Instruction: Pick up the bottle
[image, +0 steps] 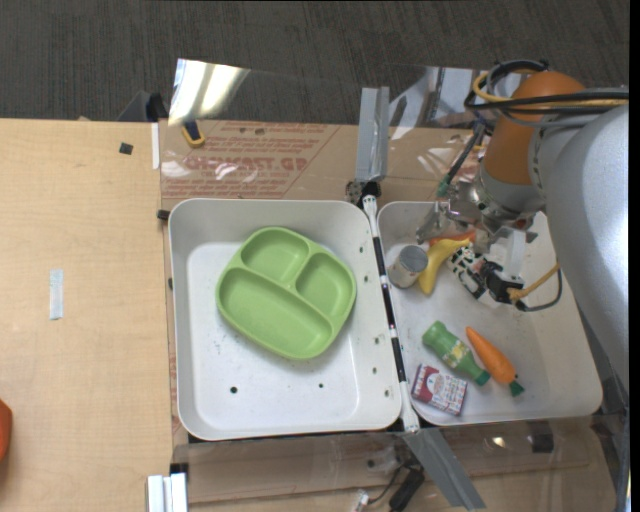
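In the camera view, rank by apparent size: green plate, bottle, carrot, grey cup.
1. green plate, by far the largest.
2. and 3. bottle and carrot: they look about equal in length, too close to rank.
4. grey cup, smallest.

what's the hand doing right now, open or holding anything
Hand: cannot be told; it sits low over the banana in the right bin, away from the green bottle.

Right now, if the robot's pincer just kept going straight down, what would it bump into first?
Probably the yellow banana. The pincer hangs right over it in the right bin, beside the black-and-white toy. Depth is hard to judge from this slanted view. The green bottle lies nearer the front, out of that line.
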